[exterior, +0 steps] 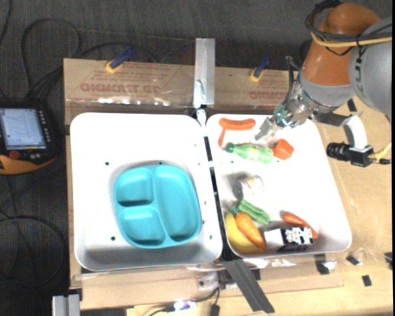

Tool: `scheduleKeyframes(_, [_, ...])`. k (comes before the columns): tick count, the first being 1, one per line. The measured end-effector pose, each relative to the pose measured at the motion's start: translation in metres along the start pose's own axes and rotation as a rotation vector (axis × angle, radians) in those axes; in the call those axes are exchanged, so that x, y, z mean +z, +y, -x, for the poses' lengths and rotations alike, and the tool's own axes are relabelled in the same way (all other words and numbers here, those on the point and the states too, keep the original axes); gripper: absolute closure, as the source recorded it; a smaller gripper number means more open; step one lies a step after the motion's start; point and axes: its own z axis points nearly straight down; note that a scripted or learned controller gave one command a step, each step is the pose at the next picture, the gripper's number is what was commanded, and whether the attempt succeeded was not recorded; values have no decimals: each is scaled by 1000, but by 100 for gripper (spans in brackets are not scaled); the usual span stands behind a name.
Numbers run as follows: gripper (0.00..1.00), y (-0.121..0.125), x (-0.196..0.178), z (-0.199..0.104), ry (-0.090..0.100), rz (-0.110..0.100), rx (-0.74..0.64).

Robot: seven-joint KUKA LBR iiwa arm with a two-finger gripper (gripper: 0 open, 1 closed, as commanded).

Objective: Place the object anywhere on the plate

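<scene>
Arm: you see it reaching in from the right, orange band above the wrist, over the back right corner of the right bin.
End effector: it sits low at the back of the right bin; you cannot tell whether it is open or closed, and nothing shows gripped.
Bottle: green, lying on its side just in front of the end effector.
Sausage: orange-red, at the back edge of the right bin, left of the end effector.
Front of right bin: you have a carrot, a banana and a black-and-white box crowded together.
Plate: blue, three compartments, in the middle of the left bin, well apart from the end effector.
</scene>
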Motion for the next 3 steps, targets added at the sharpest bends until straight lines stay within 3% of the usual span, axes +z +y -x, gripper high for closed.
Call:
scheduleKeyframes(1, [100,-30,31,-92,4,-2,81])
scheduleKeyframes(2, [100,-58,32,-131,3,-3,79])
scheduleKeyframes(3, [100,-84,35,-178,4,-4,-57])
